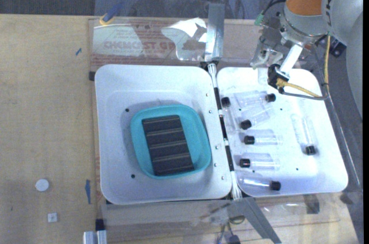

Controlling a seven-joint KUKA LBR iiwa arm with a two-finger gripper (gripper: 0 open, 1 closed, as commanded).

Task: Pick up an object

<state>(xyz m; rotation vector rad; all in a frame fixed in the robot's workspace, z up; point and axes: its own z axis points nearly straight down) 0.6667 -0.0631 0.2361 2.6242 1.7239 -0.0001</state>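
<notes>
While end effector (266, 56) hangs over back edge of right bin (324, 175) — spread or pressed together, can't tell — targets are black-capped clear vials (263, 136) scattered in that bin. Suggest lone vial (302, 128) at right, well apart from rest — descend square, close across body, not cap.

I see a bright picture, lit from above. The right bin (331, 171) glows so white that the clear tubes (262, 137) in it almost fade away. Light bounces off the shiny sheet (184, 35) behind the bins. A soft grey shadow rings the teal tray (138, 145) in the left bin (115, 98). Everything looks a little soft, not crisp.
</notes>
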